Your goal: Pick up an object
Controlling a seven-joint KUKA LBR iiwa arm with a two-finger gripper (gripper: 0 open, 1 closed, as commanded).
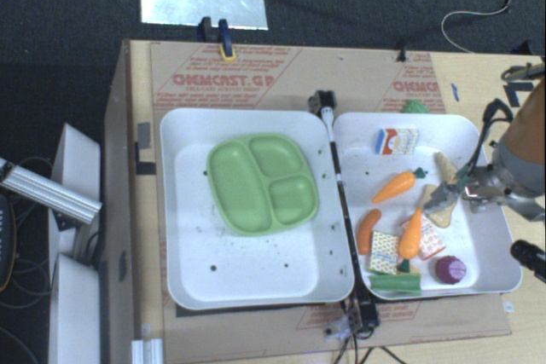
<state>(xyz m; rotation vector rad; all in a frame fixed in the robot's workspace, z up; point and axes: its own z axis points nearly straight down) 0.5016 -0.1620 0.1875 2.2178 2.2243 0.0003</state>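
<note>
The gripper (pixel 443 199) hangs low in the right bin (pixel 486 136), just beside 2 orange carrots (pixel 395 186) and a tan piece (pixel 445 169); whether it grips anything, I cannot tell

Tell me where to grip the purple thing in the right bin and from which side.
Grip the purple object across its rounded middle, probably from straight above. It sits apart in the right bin's near corner, the rim close on two sides, so a sideways approach looks cramped.

A divided plate (pixel 260 183) lies in the left bin (pixel 192 268); my gripper (pixel 442 199) hangs over the right bin (pixel 495 268), among carrots (pixel 394 186) and cartons (pixel 396 141).
</note>
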